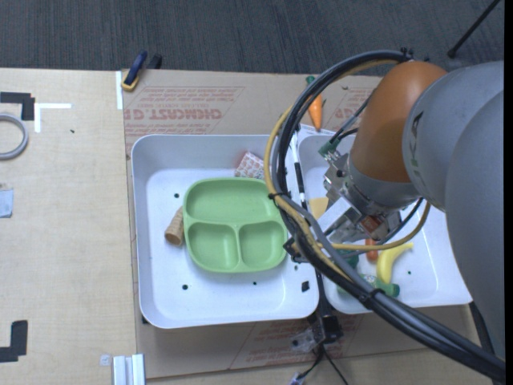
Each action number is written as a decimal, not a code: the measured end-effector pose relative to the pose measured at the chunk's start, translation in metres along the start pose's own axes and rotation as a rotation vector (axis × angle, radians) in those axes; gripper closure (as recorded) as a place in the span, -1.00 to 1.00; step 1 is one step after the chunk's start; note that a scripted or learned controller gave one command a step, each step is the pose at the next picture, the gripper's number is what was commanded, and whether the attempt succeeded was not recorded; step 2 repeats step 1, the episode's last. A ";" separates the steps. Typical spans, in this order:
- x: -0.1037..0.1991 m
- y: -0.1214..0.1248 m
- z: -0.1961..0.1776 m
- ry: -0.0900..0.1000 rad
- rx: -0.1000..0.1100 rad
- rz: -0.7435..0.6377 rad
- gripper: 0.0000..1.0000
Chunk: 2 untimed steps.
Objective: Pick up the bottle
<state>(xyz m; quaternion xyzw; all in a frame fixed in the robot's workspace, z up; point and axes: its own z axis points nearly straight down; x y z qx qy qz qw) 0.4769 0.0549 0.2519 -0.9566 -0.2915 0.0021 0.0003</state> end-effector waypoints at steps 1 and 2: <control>0.056 -0.083 -0.010 0.001 -0.001 -0.003 1.00; 0.056 -0.083 -0.010 0.001 -0.001 -0.003 1.00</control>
